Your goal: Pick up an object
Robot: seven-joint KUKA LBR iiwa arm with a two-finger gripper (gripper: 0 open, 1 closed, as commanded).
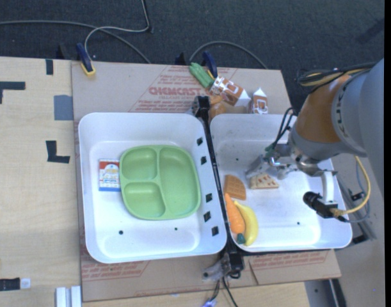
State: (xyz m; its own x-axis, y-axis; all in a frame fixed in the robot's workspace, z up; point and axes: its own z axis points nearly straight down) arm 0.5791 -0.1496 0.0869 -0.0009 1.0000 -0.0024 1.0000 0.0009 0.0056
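Observation:
My gripper [262,169] is low in the right bin [291,232], right above the upper left corner of a tan sandwich wedge [265,183]. Whether it touches the wedge cannot be made out. Left of the wedge lies a brown bread piece [234,187]. Below that, an orange carrot [233,217] and a yellow banana [248,221] lie side by side against the bin's left wall. The grey arm with its orange band [317,117] comes in from the upper right and covers part of the bin's far right side.
The left bin [99,235] holds a green divided plate [160,181] and a small printed box [109,174] at the plate's left edge. Behind the bins, on the cardboard, sit a green clip [201,75] and small cartons [228,93]. Cables trail near the arm's right side.

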